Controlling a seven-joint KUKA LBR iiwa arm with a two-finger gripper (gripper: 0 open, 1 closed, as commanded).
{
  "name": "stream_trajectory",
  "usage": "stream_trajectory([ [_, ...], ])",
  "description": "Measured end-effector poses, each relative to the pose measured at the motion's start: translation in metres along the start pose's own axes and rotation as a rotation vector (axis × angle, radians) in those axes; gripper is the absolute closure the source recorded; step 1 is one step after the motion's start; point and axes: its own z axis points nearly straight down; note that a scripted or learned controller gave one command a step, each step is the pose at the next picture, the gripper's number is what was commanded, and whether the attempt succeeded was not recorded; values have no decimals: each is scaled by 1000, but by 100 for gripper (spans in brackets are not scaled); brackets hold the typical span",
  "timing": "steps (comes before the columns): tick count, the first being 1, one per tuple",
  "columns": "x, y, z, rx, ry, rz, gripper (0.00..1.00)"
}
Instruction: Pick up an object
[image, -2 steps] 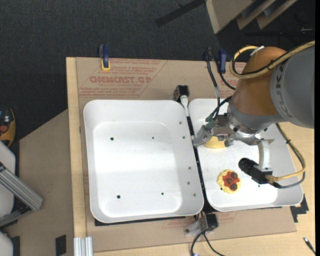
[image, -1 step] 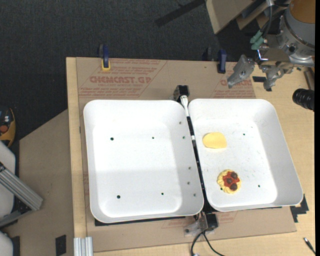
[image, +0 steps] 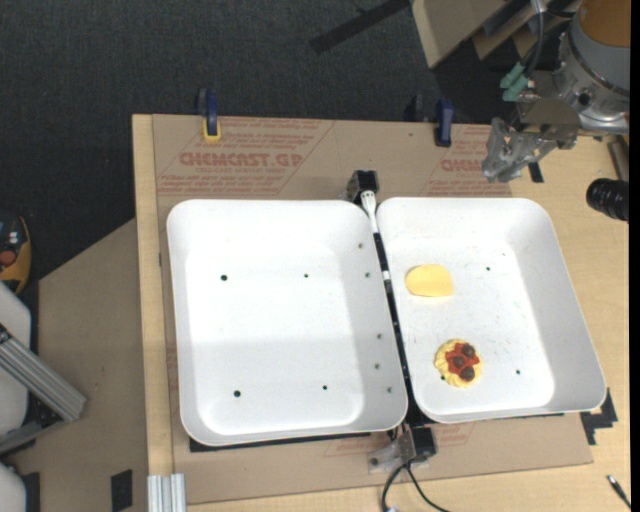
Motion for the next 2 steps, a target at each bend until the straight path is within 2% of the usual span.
stream_trajectory([
  [1,66,-44,112,21,4,-5,100],
  [2,142,-49,89,3,5,-8,100],
])
